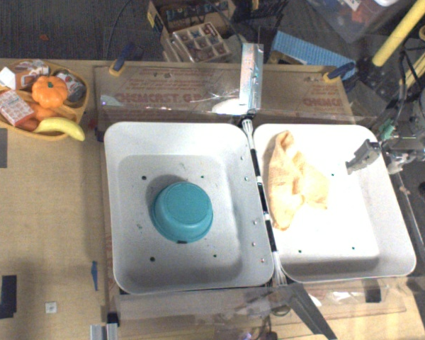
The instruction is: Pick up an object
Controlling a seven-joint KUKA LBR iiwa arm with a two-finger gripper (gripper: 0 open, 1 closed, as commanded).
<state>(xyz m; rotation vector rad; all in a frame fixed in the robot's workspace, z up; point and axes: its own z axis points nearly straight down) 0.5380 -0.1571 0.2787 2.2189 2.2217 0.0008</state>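
A teal bowl [183, 211] lies upside down in the middle of the left bin [127, 154]. In the right bin [368, 246], a crumpled yellow cloth [292, 181] rests against the left wall. My gripper [361, 156] hangs over the upper right edge of the right bin, well to the right of the cloth and apart from it. I see nothing held in it. Only its grey tip and some wrist parts with cables show at the frame's right side.
A plate of toy food [35, 101], with an orange pumpkin and a banana, sits on the bench at the far left. A cardboard wall [170, 91] with clear plastic stands behind both bins. Clutter and a yellow pole lie beyond it.
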